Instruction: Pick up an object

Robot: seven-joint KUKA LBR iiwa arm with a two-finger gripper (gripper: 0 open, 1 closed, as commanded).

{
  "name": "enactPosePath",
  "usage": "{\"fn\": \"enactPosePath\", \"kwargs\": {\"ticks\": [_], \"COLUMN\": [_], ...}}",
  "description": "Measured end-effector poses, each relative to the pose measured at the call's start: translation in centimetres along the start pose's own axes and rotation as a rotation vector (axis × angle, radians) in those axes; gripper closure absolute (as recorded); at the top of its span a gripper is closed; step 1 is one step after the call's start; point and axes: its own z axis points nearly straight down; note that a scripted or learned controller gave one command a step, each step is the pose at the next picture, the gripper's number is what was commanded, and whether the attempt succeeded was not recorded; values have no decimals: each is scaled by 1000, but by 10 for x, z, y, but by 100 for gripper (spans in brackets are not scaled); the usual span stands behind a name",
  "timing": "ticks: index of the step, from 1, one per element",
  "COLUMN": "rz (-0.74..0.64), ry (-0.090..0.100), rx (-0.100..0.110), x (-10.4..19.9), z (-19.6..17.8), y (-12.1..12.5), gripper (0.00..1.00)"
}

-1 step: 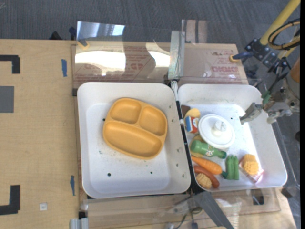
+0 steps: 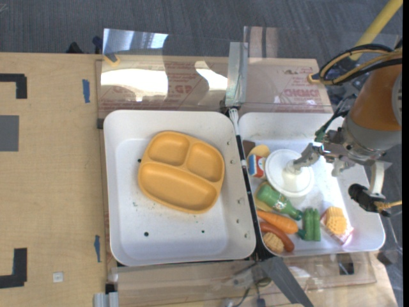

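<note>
On your left, the left bin (image 2: 121,235) holds an orange divided plate (image 2: 182,170). Behind both bins, clear panels (image 2: 211,82) carry reddish lettering — too mirrored and faint to read. In the right bin (image 2: 370,238) you have a small bottle with a red and blue label (image 2: 256,165), unreadable, then a white cup (image 2: 289,171), a green bottle (image 2: 278,200), a carrot (image 2: 278,222), a green pepper (image 2: 310,224) and corn (image 2: 336,220). The hand (image 2: 307,158) sits at the cup's right rim — whether it grips anything, you cannot tell.
</note>
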Motion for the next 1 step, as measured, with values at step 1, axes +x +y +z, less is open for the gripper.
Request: {"fn": "enactPosePath", "kwargs": {"ticks": [1], "rz": [-232], "ry": [-8], "rx": [-30], "x": [14], "z": [9], "y": [14], "gripper": [0]}}
